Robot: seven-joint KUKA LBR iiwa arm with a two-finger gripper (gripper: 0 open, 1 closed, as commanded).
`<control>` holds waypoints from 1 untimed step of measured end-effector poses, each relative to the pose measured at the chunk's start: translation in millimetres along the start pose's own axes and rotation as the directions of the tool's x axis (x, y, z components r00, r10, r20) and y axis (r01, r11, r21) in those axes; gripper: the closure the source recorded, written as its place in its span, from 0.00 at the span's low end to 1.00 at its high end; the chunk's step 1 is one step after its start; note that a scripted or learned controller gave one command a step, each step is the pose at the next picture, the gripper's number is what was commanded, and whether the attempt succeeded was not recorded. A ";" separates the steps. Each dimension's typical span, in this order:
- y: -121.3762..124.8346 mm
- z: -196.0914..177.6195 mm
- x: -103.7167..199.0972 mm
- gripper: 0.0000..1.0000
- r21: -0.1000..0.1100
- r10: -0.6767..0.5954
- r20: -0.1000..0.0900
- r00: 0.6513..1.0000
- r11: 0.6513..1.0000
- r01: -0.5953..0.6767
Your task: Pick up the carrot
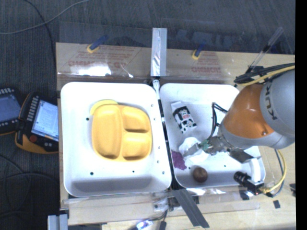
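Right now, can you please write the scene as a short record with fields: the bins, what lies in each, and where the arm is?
left bin: holds a yellow divided tray
right bin: holds a small black-and-white item, a purple piece, a brown round object and a white crumpled item
arm: reaches in from the right, over the right bin
gripper: low in the right bin, beside the white crumpled item
carrot: cannot be identified
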State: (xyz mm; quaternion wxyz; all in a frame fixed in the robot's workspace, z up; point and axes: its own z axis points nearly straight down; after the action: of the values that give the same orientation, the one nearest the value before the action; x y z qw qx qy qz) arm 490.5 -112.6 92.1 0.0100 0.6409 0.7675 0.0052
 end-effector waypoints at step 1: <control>0.9 -91.0 30.1 0.00 0.022 -0.039 -0.010 0.999 0.999 0.039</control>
State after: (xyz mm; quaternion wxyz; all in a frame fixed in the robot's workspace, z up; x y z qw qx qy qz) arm 484.0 -82.4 182.9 -0.0008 0.6259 0.7799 -0.0005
